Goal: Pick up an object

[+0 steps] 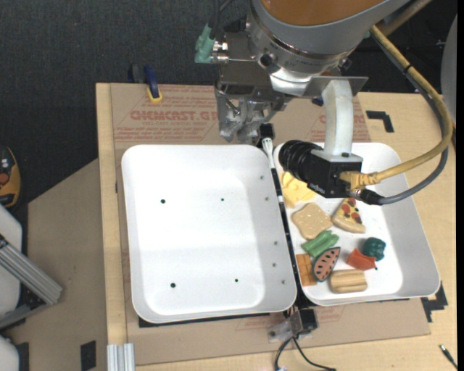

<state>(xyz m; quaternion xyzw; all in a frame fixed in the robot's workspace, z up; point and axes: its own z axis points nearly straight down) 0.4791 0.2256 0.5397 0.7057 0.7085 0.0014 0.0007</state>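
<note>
While arm (312, 29) overhangs bins | toy food (337, 246) fills right bin (413, 239)

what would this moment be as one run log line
gripper: above bins' far edge | holding: nothing seen | toy food: right bin | left bin

We saw the grey arm with its orange band (319, 14) filling the far right of the scene, wrist pointing down. Its metal two-finger gripper (243, 119) hung at the far middle, left of a white bracket carrying a black cylindrical unit.
</note>
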